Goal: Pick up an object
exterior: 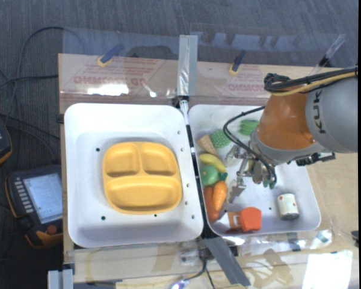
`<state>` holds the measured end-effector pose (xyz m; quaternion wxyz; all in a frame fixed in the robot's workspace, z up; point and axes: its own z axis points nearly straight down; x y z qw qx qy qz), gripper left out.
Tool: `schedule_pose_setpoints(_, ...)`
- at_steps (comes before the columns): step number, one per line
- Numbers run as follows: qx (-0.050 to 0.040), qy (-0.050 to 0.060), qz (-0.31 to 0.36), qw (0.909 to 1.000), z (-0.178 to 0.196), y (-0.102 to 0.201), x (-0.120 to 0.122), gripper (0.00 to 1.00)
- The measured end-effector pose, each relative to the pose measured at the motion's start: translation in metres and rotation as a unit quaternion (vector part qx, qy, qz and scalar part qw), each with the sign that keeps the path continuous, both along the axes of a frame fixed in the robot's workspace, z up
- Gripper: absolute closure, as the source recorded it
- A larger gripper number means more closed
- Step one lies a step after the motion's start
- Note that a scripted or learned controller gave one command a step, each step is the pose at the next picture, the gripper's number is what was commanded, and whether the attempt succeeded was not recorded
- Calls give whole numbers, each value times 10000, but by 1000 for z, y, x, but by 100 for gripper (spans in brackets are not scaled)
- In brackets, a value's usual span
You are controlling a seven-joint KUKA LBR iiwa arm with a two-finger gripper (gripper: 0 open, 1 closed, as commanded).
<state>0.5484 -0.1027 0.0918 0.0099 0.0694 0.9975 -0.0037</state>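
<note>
On the bench, two shallow white bins are seen side by side. The left bin is occupied by a yellow divided tray, which lies flat near its middle with three compartments, two smaller ones toward the back and one long one toward the front.

The right bin is filled with several small items. Along its left wall, a pale corn piece is found at the back, then a yellow banana, a green fruit touching the banana, and an orange carrot lying just in front of the green fruit. An orange cup-like item sits near the front wall, and a small white can lies to its right, apart from it. A green leafy item is partly hidden at the back behind the arm.

The gripper is held low over the middle of the right bin, just right of the carrot and banana. Whether anything is pinched cannot be told, since the end of the tool is blurred.
</note>
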Motion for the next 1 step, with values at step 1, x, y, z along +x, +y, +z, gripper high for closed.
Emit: schedule_pose_setpoints(1, 17, -13, 80, 10000, 0, -3, -18, 0)
